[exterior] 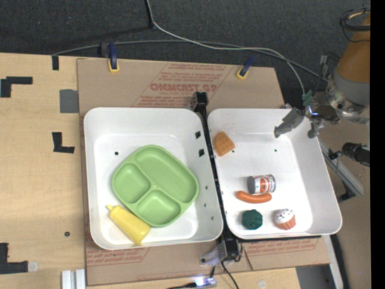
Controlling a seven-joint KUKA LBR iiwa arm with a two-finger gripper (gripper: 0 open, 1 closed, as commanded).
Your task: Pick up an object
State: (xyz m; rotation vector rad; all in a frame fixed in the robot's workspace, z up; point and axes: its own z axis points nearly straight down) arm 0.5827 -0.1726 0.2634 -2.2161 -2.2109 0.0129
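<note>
Grey fingers of the gripper point(299, 124) are hanging spread apart over the upper right corner of the right bin point(301, 161), gripping nothing. Every object in that bin is lying toward the near, left side from it: the orange sponge point(224, 143) is sitting at the bin's left wall, well apart; the small can point(261, 184) is lying on its side, long axis across the bin, just above a carrot point(252, 197) lying the same way. Nearer still are resting a green lump point(252, 220) and a cupcake point(284, 219). The left bin point(99, 131) is holding a green plate point(155, 185) and a yellow bottle point(127, 223). Both bins are sitting on cardboard point(180, 83) over a wooden bench point(36, 161).
</note>
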